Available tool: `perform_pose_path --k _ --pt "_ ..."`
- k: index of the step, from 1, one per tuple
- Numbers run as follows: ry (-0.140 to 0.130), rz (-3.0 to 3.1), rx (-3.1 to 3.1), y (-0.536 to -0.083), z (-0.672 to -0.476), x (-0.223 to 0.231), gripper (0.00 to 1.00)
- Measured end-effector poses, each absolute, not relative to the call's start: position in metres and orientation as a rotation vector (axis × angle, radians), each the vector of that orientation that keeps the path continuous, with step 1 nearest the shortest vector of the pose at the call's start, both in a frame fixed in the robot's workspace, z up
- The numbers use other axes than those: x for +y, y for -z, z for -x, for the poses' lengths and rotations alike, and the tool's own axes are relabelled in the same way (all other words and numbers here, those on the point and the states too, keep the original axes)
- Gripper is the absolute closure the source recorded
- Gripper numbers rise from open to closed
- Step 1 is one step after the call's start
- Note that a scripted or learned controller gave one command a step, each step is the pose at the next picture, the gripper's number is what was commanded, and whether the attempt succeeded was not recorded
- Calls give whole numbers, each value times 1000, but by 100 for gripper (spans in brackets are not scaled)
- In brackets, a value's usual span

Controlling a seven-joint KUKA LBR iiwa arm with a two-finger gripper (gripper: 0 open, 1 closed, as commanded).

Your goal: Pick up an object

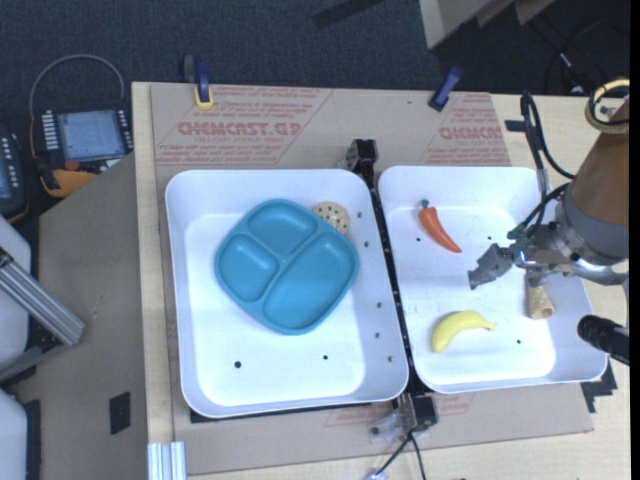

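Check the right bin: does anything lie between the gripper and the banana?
Nothing visible does. The gripper hangs above the right bin, with bare white floor between it and the banana. The carrot lies on the far side, out of the way.

Blue clamp (201,80) on bench edge (150,268); handheld screen unit (88,135) left of bench

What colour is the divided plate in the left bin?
Light blue: the divided plastic plate, clearest in the camera view.

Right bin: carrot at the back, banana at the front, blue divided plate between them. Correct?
Not quite. The blue divided plate lies in the left bin, not the right bin. The camera view shows it. The carrot at the back and banana at the front are correct.
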State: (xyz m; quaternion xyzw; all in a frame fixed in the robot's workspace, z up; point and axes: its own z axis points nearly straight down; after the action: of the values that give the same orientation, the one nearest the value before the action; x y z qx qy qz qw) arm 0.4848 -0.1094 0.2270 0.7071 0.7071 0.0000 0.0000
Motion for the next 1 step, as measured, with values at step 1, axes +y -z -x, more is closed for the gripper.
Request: perform_pose_path --k 1 --pt "7 -2228 2226 -165 -487 -114 0"
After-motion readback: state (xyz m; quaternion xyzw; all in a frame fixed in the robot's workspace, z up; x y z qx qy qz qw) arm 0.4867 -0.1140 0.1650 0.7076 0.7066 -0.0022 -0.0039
